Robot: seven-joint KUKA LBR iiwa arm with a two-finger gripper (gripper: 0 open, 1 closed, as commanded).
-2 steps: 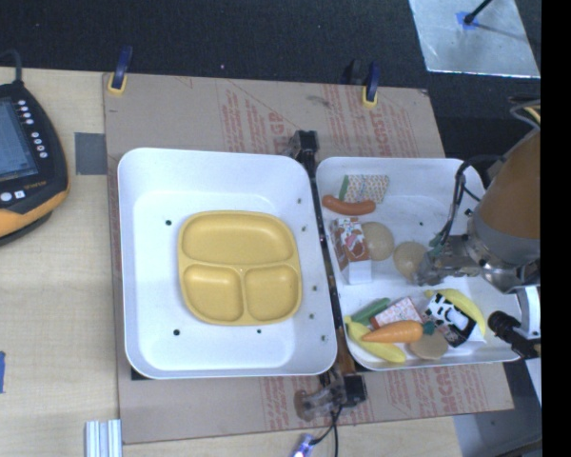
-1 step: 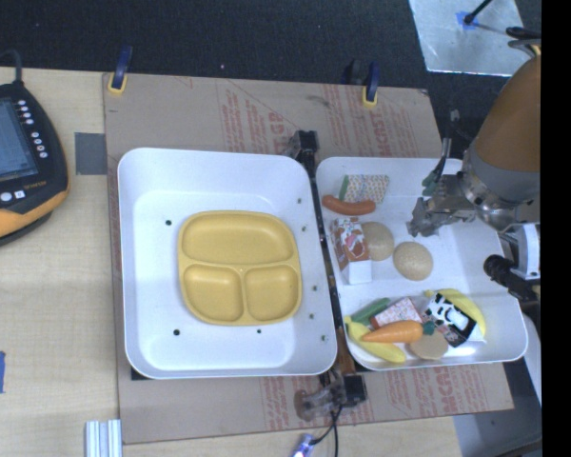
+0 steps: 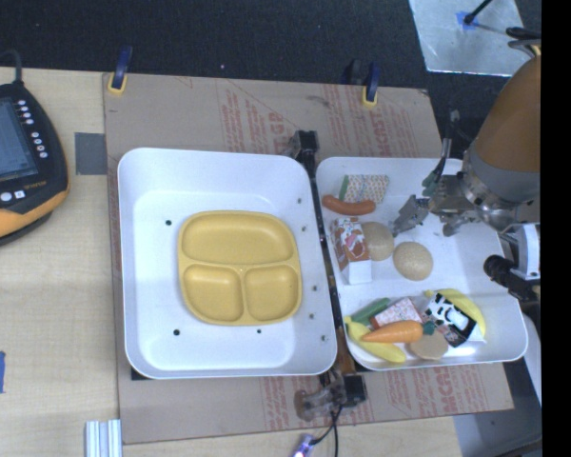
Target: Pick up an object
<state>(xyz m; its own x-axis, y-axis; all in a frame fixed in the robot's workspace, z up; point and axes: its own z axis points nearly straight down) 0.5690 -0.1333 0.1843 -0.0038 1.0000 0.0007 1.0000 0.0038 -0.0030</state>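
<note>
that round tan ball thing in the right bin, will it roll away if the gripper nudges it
Probably, yes. The tan ball looks smoothly rounded with no flat side, so a nudge could send it rolling across the right bin floor. It looks like light toy food, so it may skid as well. The gripper sits just above it, and an off-centre touch would likely push it aside.

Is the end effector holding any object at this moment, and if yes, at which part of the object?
Nothing is held. The end effector hangs open above the right bin, with no object between its fingers. The nearest items, two round beige balls, lie apart from it.
</note>
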